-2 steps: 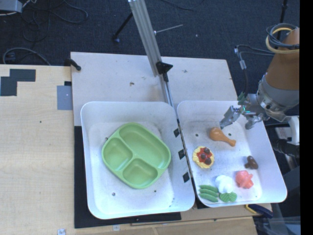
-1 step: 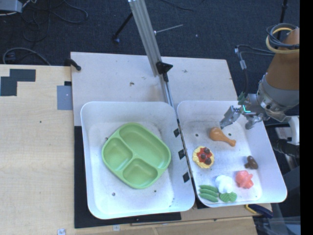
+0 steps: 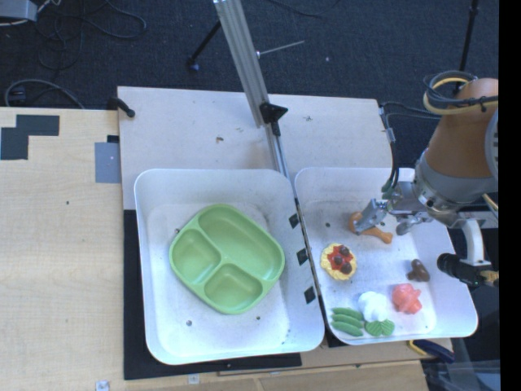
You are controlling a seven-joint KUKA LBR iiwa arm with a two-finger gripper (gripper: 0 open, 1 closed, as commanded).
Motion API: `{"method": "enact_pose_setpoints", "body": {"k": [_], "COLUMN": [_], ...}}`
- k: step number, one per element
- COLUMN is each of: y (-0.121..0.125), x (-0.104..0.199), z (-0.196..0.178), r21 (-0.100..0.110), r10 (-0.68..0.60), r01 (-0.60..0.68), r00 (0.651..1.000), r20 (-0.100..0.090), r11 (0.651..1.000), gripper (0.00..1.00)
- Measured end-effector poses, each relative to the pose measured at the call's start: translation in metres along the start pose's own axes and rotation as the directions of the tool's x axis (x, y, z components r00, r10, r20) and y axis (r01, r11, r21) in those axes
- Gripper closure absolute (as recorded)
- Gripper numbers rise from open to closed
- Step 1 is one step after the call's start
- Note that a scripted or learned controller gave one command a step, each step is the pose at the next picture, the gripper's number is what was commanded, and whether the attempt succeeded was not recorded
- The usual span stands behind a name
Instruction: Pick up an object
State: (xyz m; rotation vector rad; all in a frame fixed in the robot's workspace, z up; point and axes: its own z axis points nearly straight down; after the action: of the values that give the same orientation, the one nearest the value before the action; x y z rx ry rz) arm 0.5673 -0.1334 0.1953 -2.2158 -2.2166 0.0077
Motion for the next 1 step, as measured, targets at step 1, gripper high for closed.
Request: {"method": "enact_pose_setpoints", "body": {"k": [1], "y": [0.0075], "x": [0.0053], "z": [0.047], "r21": [-0.006], "r10": [0.003], "r01": [-0.003], "r00": [1.0], "r20": [0.001], "r11": [1.0], "gripper": [0.0]}}
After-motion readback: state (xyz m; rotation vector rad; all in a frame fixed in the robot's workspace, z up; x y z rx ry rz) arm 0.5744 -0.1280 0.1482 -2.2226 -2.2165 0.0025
